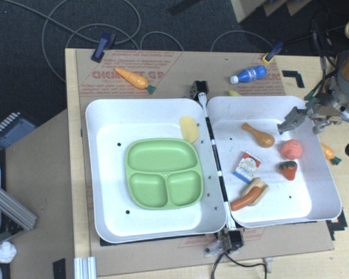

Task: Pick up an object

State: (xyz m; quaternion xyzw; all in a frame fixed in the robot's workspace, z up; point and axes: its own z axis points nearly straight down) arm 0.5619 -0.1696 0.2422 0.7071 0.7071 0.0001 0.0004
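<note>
My gripper (pixel 305 121) hangs over the far right corner of the right bin (pixel 314 205), its fingers spread open with nothing between them. Just below it lies a pink ball (pixel 291 149), and a strawberry (pixel 288 170) sits in front of that. To the gripper's left lies a tan drumstick-shaped toy (pixel 257 134). A small blue, white and red box (pixel 246 167) and a hot dog (pixel 249 194) rest nearer the bin's middle and front.
The left bin (pixel 104 156) holds a green divided plate (pixel 163 173) and a pale yellow piece (pixel 189 128). On the bench outside lie a carrot (pixel 134 78), a blue bottle (pixel 249 74) and a small orange toy (pixel 327 153) by the right bin's edge.
</note>
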